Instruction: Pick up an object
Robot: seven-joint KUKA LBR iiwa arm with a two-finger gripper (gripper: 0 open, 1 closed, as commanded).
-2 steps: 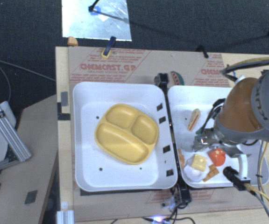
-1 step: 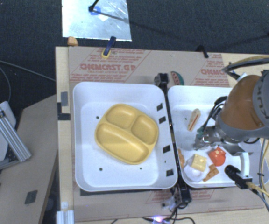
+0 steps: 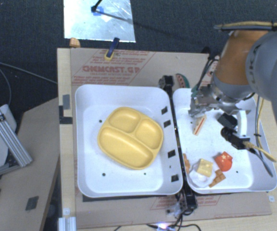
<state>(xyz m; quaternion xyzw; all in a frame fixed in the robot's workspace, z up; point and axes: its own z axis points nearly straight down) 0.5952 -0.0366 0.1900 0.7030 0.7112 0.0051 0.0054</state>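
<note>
Orange-striped stick (image 3: 198,125) lies just below the end effector (image 3: 196,110).

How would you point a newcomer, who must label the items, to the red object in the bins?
Start at the right-hand white bin, the one without the yellow divided plate. Look toward its near edge, where small items cluster. The red object is the rightmost, beside a pale yellow block, and the only bright red one.

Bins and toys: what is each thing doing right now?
Yellow tray: flat in the left bin, right side up, nothing in its three sections.
Hand: low over the right bin, just above the orange stick.
Orange stick: lying tilted on the bin floor.
Red toy: resting in the right bin.
Yellow block: resting beside the red toy.
</note>
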